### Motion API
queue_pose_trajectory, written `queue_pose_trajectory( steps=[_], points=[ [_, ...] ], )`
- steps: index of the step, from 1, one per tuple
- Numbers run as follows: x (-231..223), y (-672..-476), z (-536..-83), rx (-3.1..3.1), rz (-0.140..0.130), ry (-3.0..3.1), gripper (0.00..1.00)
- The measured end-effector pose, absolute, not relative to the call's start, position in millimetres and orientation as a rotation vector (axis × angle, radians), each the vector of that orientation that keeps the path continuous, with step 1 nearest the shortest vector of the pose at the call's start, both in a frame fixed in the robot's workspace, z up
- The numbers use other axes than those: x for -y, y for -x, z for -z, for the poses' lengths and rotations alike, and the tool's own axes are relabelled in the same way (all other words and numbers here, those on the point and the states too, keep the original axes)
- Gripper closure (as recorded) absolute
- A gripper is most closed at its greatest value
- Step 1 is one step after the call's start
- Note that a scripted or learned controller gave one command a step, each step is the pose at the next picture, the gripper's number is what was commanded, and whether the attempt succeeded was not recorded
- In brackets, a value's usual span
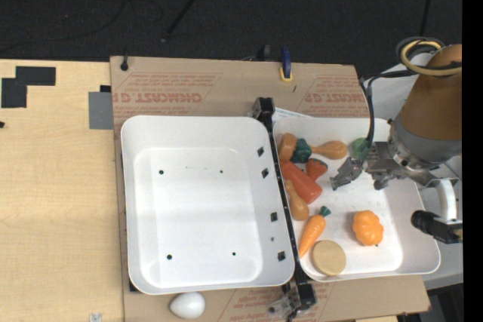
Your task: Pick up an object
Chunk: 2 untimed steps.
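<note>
A white egg lies nearest the camera, on the cardboard just below the front rim of the left bin.

The counter is pale wood, and the brown cardboard sheet on it carries both bins. The left bin is the larger to the eye, its floor bare but for a few small dark dots. The right bin touches it along a black-clipped seam and holds all the toy food.

The arm comes in from the right, its orange band above a grey wrist, over the right bin's far right part. Its pincer hangs low over the bin's middle, fingers spread, with nothing between them; it is just right of the red pepper and just below the pale gourd.

In the bin: a red pepper lies slantwise near the left wall, with orange pieces above and below it. A carrot points down-left, green top near the bin's middle. An orange pumpkin sits apart on the right. A tan round disc rests at the front rim, touching the carrot's tip. A pale gourd lies at the far side, beside a dark green piece.
</note>
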<state>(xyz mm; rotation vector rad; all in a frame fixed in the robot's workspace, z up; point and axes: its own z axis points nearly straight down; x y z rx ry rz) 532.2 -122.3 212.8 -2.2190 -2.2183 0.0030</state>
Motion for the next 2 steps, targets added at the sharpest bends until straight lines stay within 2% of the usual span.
queue_pose_trajectory(
  steps=[1,2],
  points=[
    [87.8,-557.2,-91.9,2.226,-0.003,2.239,0.00],
    [92.2,-604.8,-88.1,2.223,-0.008,2.227,0.00]
  ],
)
